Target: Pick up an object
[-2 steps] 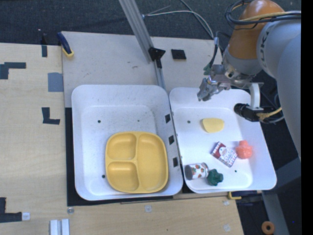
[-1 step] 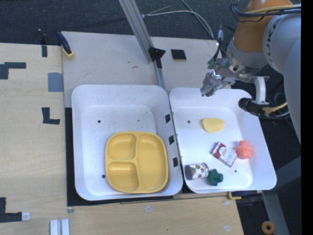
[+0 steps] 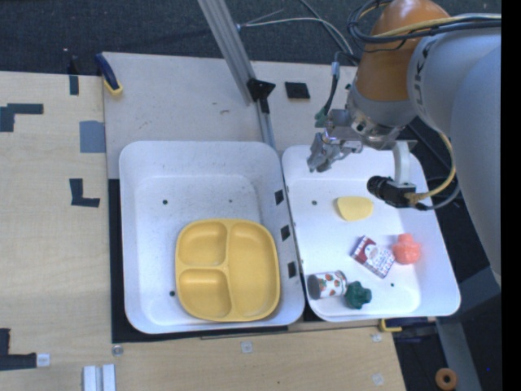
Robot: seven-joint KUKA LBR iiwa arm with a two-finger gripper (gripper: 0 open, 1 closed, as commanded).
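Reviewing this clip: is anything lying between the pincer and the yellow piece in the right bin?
Nothing visible does. The pincer hangs over the far left part of the right bin, and the yellow piece lies nearer the camera with bare white floor between them. The red-and-white packet, orange lump, small jar and green piece sit beyond it.

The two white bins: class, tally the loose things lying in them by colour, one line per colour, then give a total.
Yellow: 2, the divided tray in the left bin and the small yellow piece in the right bin
Red and white: 2, the packet and the small jar
Orange-pink: 1, the ball
Green: 1, the small toy
Total: 6
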